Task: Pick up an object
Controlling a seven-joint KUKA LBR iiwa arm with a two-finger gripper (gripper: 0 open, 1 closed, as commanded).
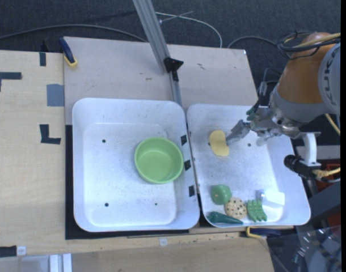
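Dark floor w/ cables behind the desk [122, 67]. Pincer [248, 134] is spread and pinching nothing, low over right bin [286, 208], just right of yellow object [219, 143]. Nothing lifted yet; closing and raising are left, I judge.

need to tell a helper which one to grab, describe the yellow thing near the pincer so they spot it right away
Look in the right white bin, in its upper half near the wall shared with the other bin. The yellow object lies alone there, just left of the pincer. It is pale yellow and oval, while the green items cluster at the bin's bottom edge.
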